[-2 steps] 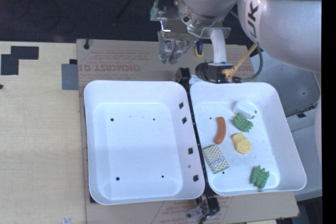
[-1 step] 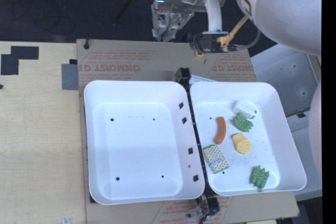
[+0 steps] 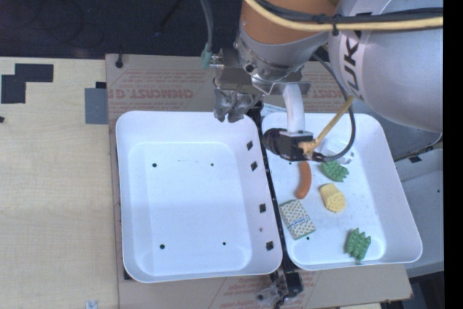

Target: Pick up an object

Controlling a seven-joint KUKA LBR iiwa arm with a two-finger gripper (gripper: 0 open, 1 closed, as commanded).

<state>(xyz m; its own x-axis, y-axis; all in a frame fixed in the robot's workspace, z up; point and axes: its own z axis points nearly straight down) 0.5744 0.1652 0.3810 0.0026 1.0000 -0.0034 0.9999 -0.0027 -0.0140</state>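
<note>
The right bin (image 3: 383,155) holds several small objects. An orange sausage (image 3: 303,179) lies near its middle, with a green leafy piece (image 3: 335,171) to its right. Below them sit a yellow corn piece (image 3: 333,197), a pale patterned block (image 3: 297,218) close to the bin's left wall, and another green piece (image 3: 357,244) at the front right corner. My gripper (image 3: 231,111) hangs over the far right corner of the left bin (image 3: 188,192), by the divide between the bins. It is well apart from all the objects, and I see nothing in it.
The arm's large grey and orange body covers the back of the right bin. Both bins rest on a brown cardboard sheet (image 3: 166,87). A pale wooden bench top (image 3: 51,192) stretches to the left.
</note>
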